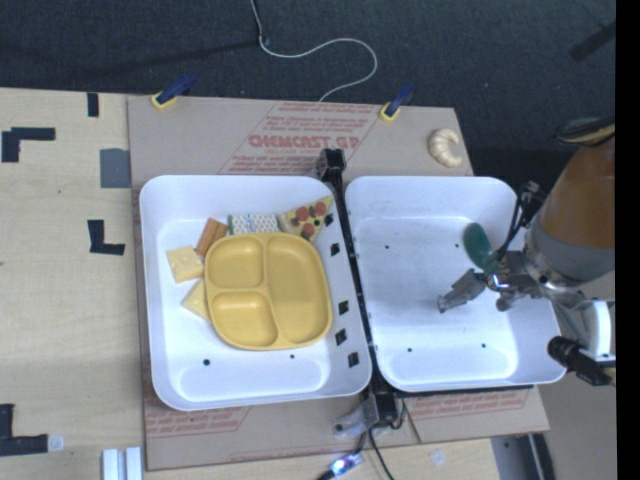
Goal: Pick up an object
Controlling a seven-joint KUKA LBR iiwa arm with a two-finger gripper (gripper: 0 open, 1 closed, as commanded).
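In the right bin (430,368) a small dark green oblong object (477,242) lies near the right wall. My gripper (474,299) hangs low over the bin floor just below that object, its grey fingers (455,296) spread apart with nothing between them. The green object is beside the wrist, not between the fingers. The left bin (250,383) holds a yellow divided plate (268,290), with several flat toy food pieces along its upper and left edges: a tan cracker (184,264), a brown piece (211,234) and a pizza-like slice (309,214).
A black divider (346,268) runs between the two bins. A beige curled object (447,147) lies on the cardboard beyond the right bin. A white cable (320,53) loops at the back. The arm's orange band (590,198) stands over the right bin's right edge.
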